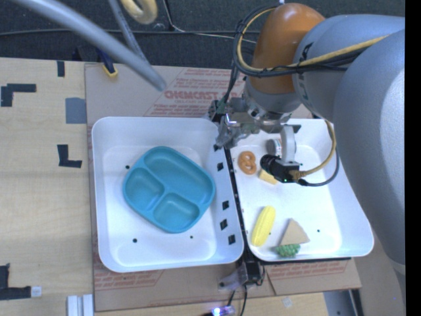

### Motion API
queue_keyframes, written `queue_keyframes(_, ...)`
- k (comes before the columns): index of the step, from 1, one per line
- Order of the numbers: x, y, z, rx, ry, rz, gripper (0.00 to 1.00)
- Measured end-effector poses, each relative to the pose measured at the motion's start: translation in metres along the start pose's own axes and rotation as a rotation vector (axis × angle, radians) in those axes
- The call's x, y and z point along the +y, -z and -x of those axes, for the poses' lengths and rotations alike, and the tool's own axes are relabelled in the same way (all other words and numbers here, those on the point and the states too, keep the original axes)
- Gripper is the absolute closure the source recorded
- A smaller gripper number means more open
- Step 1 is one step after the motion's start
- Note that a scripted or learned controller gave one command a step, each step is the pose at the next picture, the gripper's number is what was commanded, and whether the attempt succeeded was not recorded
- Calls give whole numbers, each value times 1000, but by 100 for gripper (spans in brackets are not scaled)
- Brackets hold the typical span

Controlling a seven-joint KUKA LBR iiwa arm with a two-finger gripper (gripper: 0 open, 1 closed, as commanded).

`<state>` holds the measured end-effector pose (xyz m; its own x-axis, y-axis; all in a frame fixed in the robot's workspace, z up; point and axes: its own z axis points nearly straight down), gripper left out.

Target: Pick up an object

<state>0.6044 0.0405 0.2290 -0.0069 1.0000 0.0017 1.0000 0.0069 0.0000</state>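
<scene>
The right bin (pixel 342 196) holds a brown pretzel (pixel 247 162), a small yellow wedge (pixel 266 176), a yellow corn cob (pixel 263 225), a tan triangular sandwich piece (pixel 296 232) and a green broccoli bit (pixel 287 249). My gripper (pixel 228 129) hangs low over the far left corner of this bin, close to the divider between the bins. It is just above and left of the pretzel. The wrist body and cables hide its tip.
A blue divided plate (pixel 169 188) lies in the left bin (pixel 105 176). A black cable connector (pixel 279 167) dangles from the wrist over the right bin, beside the yellow wedge. A grey tube (pixel 85 28) crosses the upper left.
</scene>
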Motion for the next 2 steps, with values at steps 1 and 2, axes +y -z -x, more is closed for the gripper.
queue_keyframes(1, 22, -10, -54, -1, -1, 0, 100)
queue_keyframes(2, 22, -10, -51, -3, -4, -2, 0)
